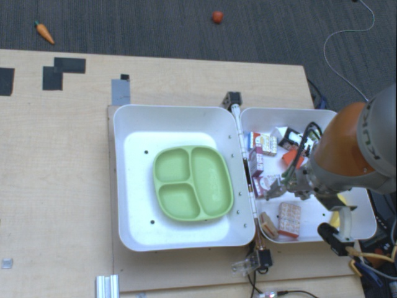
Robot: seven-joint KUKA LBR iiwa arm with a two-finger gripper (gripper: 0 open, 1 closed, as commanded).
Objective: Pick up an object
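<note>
From my feed, nearest the bottom edge of the bench I see a small metal clamp with cables trailing off it. Just above that sits the right bin, crowded with small items: a pale cracker-like block near its front, a red-and-white carton toward the back, and an orange piece between them. The arm comes in from the right and hangs low over this bin, its orange band plain to see. The gripper is down among the clutter, near the bin's left wall; I cannot tell how it is set or whether it has anything. The left bin holds a green divided plate. Beyond the bench, on the carpet, lie a toy carrot and a small red ball.
</note>
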